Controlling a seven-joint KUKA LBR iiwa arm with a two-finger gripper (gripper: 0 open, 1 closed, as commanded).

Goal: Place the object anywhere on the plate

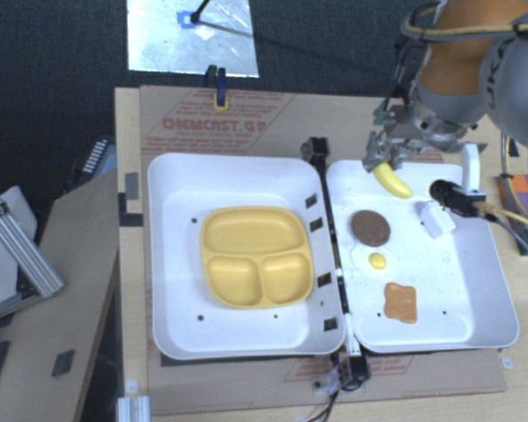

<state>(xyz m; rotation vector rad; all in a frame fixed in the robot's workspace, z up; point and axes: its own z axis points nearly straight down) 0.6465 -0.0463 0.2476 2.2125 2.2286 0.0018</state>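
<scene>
Where tool (380, 158) hangs, banana (392, 181) just below.

The gripper (385, 158) hangs at the right bin's (488, 271) 11 o'clock corner, over a banana's (392, 181) upper end. A brown disc (370, 228), yellow piece (377, 260) and orange piece (401, 302) lie toward 6 o'clock. The plate (251, 256) sits in the left bin (172, 236)

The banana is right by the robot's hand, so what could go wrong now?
The hand sits at just one end of the banana, so it might slip out or swing. The yellow plate is in the other bin, past the black divider, so the banana could fall on the way.
</scene>
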